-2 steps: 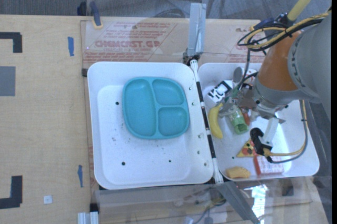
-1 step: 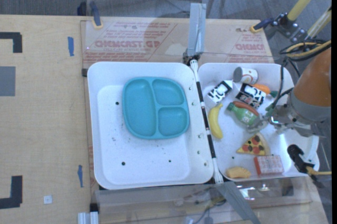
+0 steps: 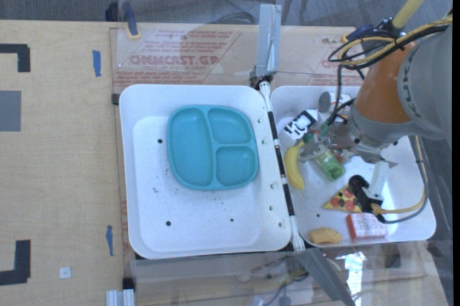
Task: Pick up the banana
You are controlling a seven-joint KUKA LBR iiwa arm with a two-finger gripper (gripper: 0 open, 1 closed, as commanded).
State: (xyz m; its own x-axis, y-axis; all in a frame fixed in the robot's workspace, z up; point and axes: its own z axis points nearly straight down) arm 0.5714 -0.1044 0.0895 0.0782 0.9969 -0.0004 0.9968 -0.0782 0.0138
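From above the bench, we see two shallow white bins side by side: the left bin (image 3: 144, 225) carries a teal divided plate (image 3: 213, 146), and the right bin (image 3: 417, 225) holds the clutter. The banana (image 3: 293, 167) lies against the right bin's left wall, running lengthwise along the divider, not lifted. The grey arm (image 3: 424, 82), orange band above its wrist, comes in from our right, and its gripper (image 3: 321, 141) sits low over the bin just beside the banana's upper end, next to a green item (image 3: 330, 166); whether it is spread or closed we cannot tell. Nearer the front edge lie a pizza slice toy (image 3: 343, 202), a red-and-white packet (image 3: 366, 226) and a small orange piece (image 3: 325, 235). A black-and-white item (image 3: 299, 125) rests toward the back.
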